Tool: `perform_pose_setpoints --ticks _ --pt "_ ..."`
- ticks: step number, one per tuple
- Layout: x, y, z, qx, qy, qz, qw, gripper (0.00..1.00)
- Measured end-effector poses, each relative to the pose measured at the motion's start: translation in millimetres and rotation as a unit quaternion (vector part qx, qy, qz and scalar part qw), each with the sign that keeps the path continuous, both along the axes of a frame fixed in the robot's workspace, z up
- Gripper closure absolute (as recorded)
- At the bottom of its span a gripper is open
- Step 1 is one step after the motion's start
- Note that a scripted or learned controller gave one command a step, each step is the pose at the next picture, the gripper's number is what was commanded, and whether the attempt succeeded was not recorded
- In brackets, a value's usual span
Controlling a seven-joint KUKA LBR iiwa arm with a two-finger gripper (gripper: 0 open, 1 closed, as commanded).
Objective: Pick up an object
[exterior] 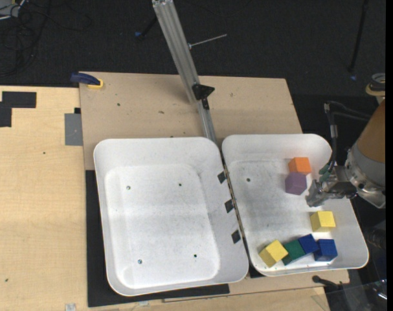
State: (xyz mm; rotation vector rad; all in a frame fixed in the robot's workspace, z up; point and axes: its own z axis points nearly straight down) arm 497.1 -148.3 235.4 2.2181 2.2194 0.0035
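Looking down at a slant, I see the bench [47, 173] carrying two white bins side by side. The left bin [158, 216] is the wider of the two; the right bin [261, 193] holds all the blocks. My arm [371, 154] reaches in from the right, over that bin's right rim, and its gripper [317, 193] hangs just beside the purple block [296, 184], on that block's right. I cannot tell how the claw stands, and I see nothing held in it. An orange block [300, 165] sits just behind the purple one, nearly touching it. A yellow block [323, 221] lies alone below the gripper, near the right wall. Along the bin's front edge a cluster is packed together: another yellow block [273, 253] at the left, a green block [292, 251] against it, then two blue blocks [318, 246] pressed close. A metal rail [180, 50] slants up from between the bins, and a small blue-and-yellow clamp [87, 80] sits at the board's far left corner.
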Motion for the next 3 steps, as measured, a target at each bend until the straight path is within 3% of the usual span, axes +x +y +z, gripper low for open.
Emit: perform_pose_setpoints --ticks 1,3 --pt "0.1 0.2 -1.7 0.0007 0.003 0.001 1.0 1.0" --pt "39.9 93.9 8.5 0.0017 0.003 0.002 1.0 1.0"
